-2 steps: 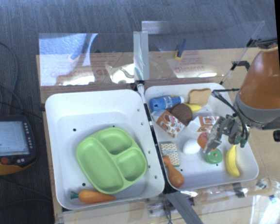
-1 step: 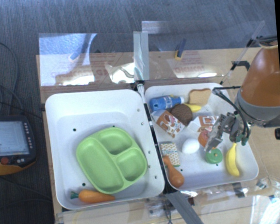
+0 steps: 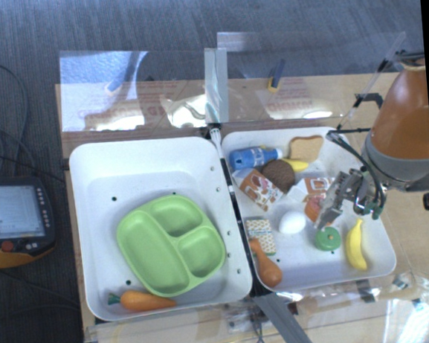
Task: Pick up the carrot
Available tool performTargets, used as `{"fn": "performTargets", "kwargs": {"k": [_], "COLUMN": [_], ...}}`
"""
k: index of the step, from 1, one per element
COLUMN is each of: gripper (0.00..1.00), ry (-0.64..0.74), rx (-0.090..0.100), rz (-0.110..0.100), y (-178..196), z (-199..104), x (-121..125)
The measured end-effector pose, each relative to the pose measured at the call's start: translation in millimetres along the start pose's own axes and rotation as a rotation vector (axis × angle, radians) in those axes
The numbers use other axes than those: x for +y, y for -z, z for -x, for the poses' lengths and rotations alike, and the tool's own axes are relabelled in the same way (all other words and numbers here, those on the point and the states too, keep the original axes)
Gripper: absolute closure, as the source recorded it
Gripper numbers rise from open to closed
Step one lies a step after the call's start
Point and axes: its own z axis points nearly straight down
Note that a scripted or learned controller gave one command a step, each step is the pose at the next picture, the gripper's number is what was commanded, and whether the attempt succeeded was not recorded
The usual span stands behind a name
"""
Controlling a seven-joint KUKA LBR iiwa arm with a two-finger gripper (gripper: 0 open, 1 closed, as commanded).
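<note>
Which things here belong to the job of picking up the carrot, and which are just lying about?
Belong to the job:
carrot, in the left bin beside the green plate
gripper, over the right bin

Just lying about:
green plate
banana
egg
blue bottle

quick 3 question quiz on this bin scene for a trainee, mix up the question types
1. True or false: the carrot lies in the left bin, beside the green divided plate.
2. Which bin is the gripper over? A) left B) right
3. Fill in: the yellow fruit near the right bin's front right corner is a ____.

Key:
1. True
2. B
3. banana
</note>
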Motion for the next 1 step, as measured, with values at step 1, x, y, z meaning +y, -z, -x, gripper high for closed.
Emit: {"fn": "performTargets", "kwargs": {"k": [1], "gripper": [1.00], "ry": [-0.005], "rx": [-0.002], "rz": [0.000], "y": [-97.8], "z": [6.5], "x": [26.3]}}
